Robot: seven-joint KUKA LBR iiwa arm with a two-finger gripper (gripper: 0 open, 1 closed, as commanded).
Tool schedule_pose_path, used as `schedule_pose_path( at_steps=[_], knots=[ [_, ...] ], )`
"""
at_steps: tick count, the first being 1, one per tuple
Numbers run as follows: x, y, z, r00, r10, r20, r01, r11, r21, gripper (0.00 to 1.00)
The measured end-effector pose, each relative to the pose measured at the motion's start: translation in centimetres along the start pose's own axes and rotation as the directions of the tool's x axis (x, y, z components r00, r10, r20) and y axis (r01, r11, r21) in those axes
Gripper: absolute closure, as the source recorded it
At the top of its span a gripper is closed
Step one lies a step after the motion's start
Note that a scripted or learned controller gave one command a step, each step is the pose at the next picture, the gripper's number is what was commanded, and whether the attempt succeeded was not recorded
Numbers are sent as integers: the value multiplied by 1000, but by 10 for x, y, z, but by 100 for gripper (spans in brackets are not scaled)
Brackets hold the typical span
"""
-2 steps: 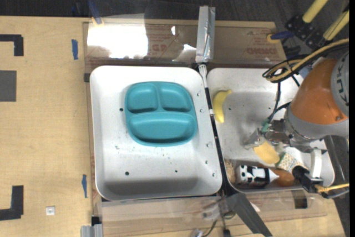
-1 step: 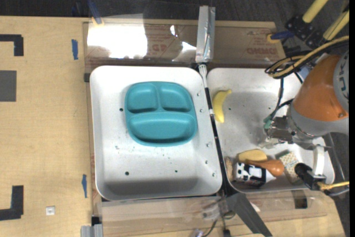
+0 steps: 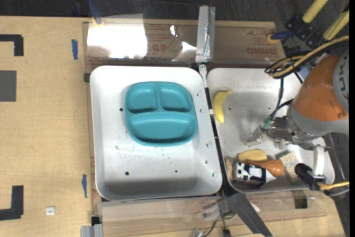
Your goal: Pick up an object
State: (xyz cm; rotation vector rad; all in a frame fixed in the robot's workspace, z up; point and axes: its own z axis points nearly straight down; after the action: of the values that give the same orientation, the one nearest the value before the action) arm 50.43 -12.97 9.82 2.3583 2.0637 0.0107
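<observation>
The right bin (image 3: 244, 83) holds several small things. A yellow banana-shaped piece (image 3: 221, 104) lies against its left wall. Along the front wall sit a yellow wedge (image 3: 252, 155), an orange-brown piece (image 3: 272, 166), a black-and-white toy (image 3: 247, 173) and a speckled piece (image 3: 288, 160). My gripper (image 3: 265, 129) hangs low over the middle of this bin, just above and behind the front cluster and to the right of the banana piece. I see nothing held in it. The arm's orange band (image 3: 321, 98) covers the bin's right side.
The left bin (image 3: 111, 164) holds a teal divided plate (image 3: 161, 112) near its middle. A grey upright post (image 3: 204, 33) stands behind the wall between the bins. Yellow cables (image 3: 310, 53) run over the back right corner.
</observation>
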Motion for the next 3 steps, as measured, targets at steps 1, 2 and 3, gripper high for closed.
schedule_pose_path(
  at_steps=[1,2,3],
  knots=[
    [-77,-11,10,965,-262,-10,262,965,4,0],
    [-24,17,11,923,-384,0,384,923,0,0],
    [22,40,11,859,-512,1,512,859,0,0]
  ],
)
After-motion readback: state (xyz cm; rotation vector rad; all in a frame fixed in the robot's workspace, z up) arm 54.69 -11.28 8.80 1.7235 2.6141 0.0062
